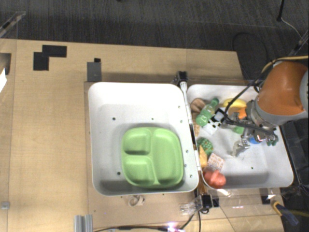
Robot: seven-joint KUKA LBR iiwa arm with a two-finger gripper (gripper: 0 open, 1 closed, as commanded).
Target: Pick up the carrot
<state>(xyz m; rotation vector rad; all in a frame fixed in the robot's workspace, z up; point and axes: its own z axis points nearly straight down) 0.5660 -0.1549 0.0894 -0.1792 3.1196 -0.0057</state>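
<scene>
- Left half of the frame: the left bin (96, 129) holds a green divided plate (152, 155), lying in its lower middle. Nothing you need is there.
- Centre, just right of the wall shared by the two bins: a pile of small things runs down the left side of the right bin (275, 170). From the top there is a brown lump (196, 104), a green bottle (206, 112), a green spotted piece (204, 144), a pale packet (215, 162) and a rounded red thing (215, 179) at the lower end.
- The carrot (202, 157) looks to be the narrow orange sliver pressed against that shared wall, between the spotted piece and the red thing, touching the packet. It is small and partly covered, so treat this as a best reading.
- Handling, as a judgement: expect it to be light, stiff and smooth, likely to slip or roll. Take it across its narrow width, near the middle. The wall on one side and the packet on the other leave little room.
- Right of centre: the claw (241, 147) hangs over bare bin floor, well apart from the carrot. You cannot tell whether it is released or clenched.
- Far right: a yellow thing (235, 105) lies beside the grey and orange arm (282, 93).
</scene>
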